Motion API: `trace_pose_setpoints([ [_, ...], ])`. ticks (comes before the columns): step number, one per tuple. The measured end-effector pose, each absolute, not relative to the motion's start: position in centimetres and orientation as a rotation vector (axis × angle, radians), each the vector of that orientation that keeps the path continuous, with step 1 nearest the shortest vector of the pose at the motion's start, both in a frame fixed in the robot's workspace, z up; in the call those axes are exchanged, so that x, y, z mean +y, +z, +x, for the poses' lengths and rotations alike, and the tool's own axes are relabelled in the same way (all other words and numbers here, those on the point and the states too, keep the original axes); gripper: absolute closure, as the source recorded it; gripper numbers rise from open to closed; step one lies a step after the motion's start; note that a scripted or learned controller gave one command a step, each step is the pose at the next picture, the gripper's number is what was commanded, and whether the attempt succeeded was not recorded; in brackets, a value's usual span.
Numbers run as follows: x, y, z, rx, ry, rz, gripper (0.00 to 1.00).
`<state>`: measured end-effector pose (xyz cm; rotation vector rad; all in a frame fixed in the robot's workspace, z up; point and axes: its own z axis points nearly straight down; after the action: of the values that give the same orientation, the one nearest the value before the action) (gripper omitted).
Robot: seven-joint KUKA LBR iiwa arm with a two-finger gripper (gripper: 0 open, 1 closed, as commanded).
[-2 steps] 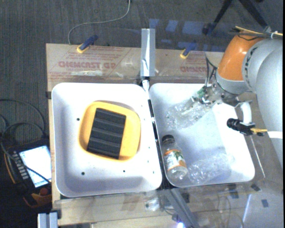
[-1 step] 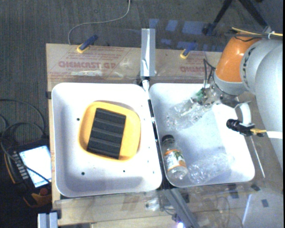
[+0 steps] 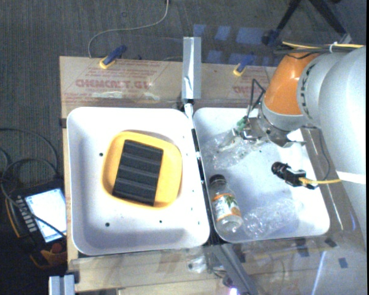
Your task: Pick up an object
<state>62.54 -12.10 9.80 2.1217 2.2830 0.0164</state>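
Observation:
The right bin (image 3: 313,223) holds a small clear bottle (image 3: 224,204) with a dark cap and an orange-green label, lying near its front left. Crumpled clear plastic (image 3: 230,149) lies at the bin's upper left, and more clear plastic (image 3: 270,217) lies near the front. The arm comes in from the right, its orange band (image 3: 286,91) above the wrist. The gripper (image 3: 246,129) hangs low over the upper crumpled plastic at the bin's back. A small green bit shows at its tip.
The left bin (image 3: 80,183) holds a yellow dish (image 3: 114,149) with a black ribbed block (image 3: 138,172) on it. A black connector with a yellow cable (image 3: 289,174) hangs over the right bin. A metal divider post (image 3: 190,72) stands behind the bins.

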Motion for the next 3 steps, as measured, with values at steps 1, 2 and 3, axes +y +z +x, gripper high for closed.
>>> trace_pose_setpoints([
  [1,-11.4,9.8,63.3,2.34,-0.003,2.055,0.0],
  [2,-11.4,9.8,61.5,2.329,0.013,2.058,0.0],
  [3,-17.0,12.4,58.8,2.242,-0.003,2.2,0.0],
])
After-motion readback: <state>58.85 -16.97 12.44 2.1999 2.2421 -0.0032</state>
